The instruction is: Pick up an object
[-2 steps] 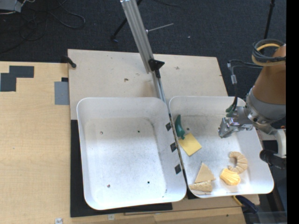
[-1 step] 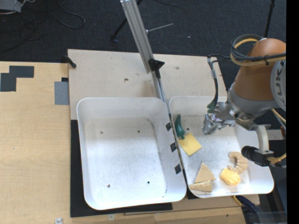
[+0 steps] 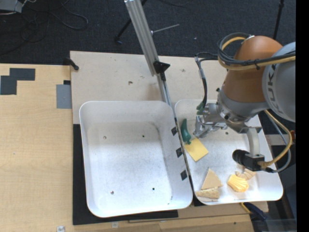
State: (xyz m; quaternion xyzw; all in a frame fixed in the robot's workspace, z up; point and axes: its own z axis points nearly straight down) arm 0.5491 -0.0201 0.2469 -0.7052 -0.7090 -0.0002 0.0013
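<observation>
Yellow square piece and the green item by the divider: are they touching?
Touching. The camera view shows the yellow square piece meeting the lower end of the green item, with no white bin floor visible between them.

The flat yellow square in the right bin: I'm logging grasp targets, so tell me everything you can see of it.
The flat yellow square looks like a thin, matte sheet, perhaps foam or plastic. It lies flat on the right bin's floor, turned diamond-wise, near the left wall. A green object touches or overlaps its upper-left corner. The hand sits just above it; contact cannot be judged.
</observation>
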